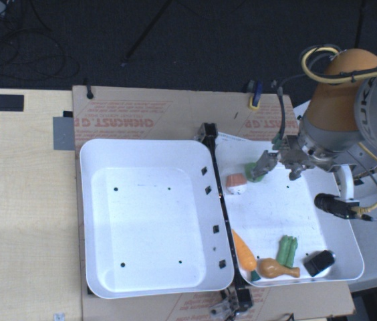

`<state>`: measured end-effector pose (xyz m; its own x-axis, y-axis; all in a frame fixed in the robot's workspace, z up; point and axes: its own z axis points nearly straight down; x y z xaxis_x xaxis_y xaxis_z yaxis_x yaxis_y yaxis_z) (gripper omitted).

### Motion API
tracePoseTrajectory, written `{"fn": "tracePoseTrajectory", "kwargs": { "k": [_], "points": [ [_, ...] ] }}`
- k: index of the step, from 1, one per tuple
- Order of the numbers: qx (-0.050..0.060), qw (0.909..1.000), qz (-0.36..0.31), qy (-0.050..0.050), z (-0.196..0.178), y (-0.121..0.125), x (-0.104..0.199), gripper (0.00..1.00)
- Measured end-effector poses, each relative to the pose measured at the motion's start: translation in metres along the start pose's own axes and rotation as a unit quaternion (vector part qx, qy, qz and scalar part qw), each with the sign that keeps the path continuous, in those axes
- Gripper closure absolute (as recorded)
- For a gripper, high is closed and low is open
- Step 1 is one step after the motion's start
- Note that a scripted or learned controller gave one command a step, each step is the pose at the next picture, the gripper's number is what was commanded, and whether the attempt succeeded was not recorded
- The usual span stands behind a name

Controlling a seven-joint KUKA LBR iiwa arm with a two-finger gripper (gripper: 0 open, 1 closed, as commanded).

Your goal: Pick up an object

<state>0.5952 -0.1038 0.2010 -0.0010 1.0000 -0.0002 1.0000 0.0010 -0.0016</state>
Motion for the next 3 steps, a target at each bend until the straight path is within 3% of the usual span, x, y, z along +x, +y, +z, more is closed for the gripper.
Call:
{"fn": "tracePoseTrajectory", "kwargs": {
  "k": [1, 2, 3],
  "points": [
    [0.002, 1.0000, 0.001, 0.000, 0.117, -0.074, 0.017, 0.00],
    [0.000, 1.0000, 0.005, -0.001, 0.113, -0.093, -0.116, 0.00],
    [0.000, 1.0000, 0.005, 0.001, 0.103, -0.091, -0.112, 1.00]
  ]
}}
